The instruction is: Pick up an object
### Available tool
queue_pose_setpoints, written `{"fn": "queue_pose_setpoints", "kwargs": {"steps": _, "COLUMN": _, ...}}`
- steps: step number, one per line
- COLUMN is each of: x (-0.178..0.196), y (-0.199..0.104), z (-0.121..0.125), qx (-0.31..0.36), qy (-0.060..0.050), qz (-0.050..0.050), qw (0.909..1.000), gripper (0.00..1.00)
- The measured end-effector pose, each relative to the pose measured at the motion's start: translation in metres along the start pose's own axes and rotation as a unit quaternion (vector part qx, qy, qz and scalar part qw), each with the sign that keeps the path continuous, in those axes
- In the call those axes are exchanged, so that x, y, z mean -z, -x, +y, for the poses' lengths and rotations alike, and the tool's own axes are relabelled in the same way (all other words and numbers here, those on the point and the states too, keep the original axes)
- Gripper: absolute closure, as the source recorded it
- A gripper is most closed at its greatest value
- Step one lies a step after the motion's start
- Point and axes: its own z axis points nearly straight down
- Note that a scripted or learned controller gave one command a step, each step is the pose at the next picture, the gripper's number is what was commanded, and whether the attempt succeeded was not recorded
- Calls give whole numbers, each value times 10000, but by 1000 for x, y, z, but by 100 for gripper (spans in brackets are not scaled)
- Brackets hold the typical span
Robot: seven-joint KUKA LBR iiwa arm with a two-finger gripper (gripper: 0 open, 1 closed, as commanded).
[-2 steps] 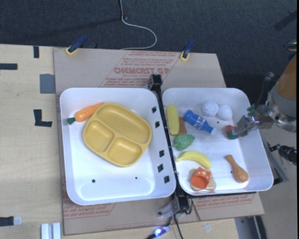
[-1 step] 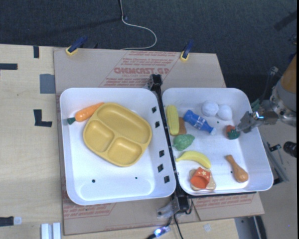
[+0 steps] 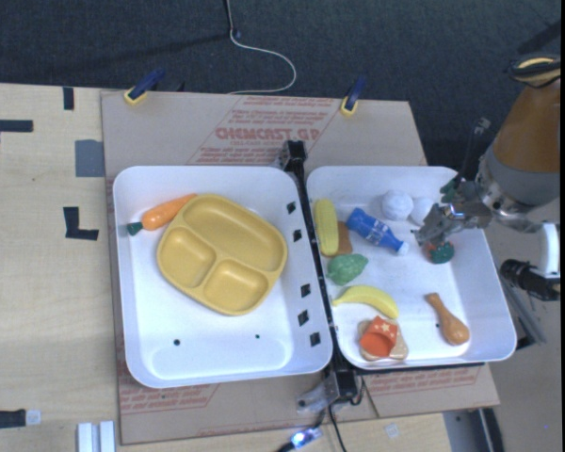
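My gripper (image 3: 439, 229) hangs over the right side of the right bin (image 3: 480, 281), at the end of the grey arm with the orange band (image 3: 532, 130). Directly below its tip lies a small dark green and red object (image 3: 441, 251); contact between them is too small to make out. To the gripper's left are a white ball (image 3: 396, 203) and a blue bottle (image 3: 374, 230). Further left in this bin lie a yellow corn cob (image 3: 325, 226), a green leafy piece (image 3: 347, 268), a banana (image 3: 366, 298), a red and orange piece (image 3: 380, 338) and a brown drumstick (image 3: 447, 318).
The left bin (image 3: 141, 337) holds a yellow divided plate (image 3: 222, 252) and an orange carrot (image 3: 163, 212) at its upper left. A black divider (image 3: 306, 252) runs between the bins. Both bins rest on cardboard (image 3: 254, 130) on the wooden bench.
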Motion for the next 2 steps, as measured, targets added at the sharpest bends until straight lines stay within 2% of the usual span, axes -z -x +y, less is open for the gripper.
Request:
{"fn": "queue_pose_setpoints", "kwargs": {"steps": 1, "x": 4, "y": -43, "z": 31, "qx": 6, "qy": 9, "qz": 1, "qw": 10000, "gripper": 100}}
{"fn": "queue_pose_setpoints", "kwargs": {"steps": 2, "x": 16, "y": -93, "z": 49, "qx": 10, "qy": 10, "qz": 5, "qw": 10000, "gripper": 100}}
